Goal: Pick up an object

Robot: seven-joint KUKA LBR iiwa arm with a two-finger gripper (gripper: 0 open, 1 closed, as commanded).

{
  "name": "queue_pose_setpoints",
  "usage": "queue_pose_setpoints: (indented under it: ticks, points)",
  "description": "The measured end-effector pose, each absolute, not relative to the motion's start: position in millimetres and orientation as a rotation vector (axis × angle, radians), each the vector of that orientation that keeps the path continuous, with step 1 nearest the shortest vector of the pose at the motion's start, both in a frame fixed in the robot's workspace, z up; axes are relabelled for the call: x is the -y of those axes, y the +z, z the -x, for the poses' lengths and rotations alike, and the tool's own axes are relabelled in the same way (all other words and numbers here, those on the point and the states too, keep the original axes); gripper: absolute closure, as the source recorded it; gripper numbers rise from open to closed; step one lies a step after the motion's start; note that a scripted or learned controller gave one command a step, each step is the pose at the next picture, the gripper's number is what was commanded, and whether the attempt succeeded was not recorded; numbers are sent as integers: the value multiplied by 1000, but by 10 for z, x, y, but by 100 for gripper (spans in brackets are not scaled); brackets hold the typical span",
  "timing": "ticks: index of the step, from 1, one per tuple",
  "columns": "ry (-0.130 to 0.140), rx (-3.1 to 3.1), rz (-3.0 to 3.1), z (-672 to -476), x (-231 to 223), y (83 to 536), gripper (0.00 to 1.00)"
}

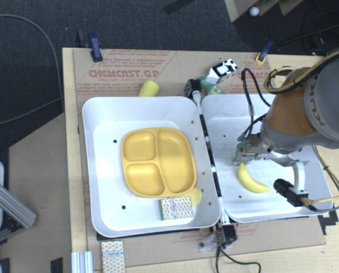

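A yellow banana (251,180) lies in the right bin (226,124), near its front. My gripper (244,154) is down low in that bin, right over the banana's upper left end, with the grey and orange arm (297,112) reaching in from the right. A yellow divided plate (158,161) sits in the middle of the left bin (101,129). A small patterned packet (176,209) lies just in front of the plate, and a small yellow piece (196,196) rests beside it.
On the bench behind the bins are a yellow object (149,88) and a black-and-white item (223,69). Blue clamps (94,46) hold the cardboard at the back. Another packet (112,255) lies off the left bin's front. Black cables (248,95) hang by the arm.
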State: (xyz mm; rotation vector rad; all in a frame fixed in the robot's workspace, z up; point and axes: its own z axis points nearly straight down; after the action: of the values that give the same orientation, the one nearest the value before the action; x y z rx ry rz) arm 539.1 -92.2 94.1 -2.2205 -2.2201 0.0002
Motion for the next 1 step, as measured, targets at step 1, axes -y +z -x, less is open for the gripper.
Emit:
queue_pose_setpoints:
  ticks: [1]
  points:
    - [-2,2224,2221,-5318,415,2168,100]
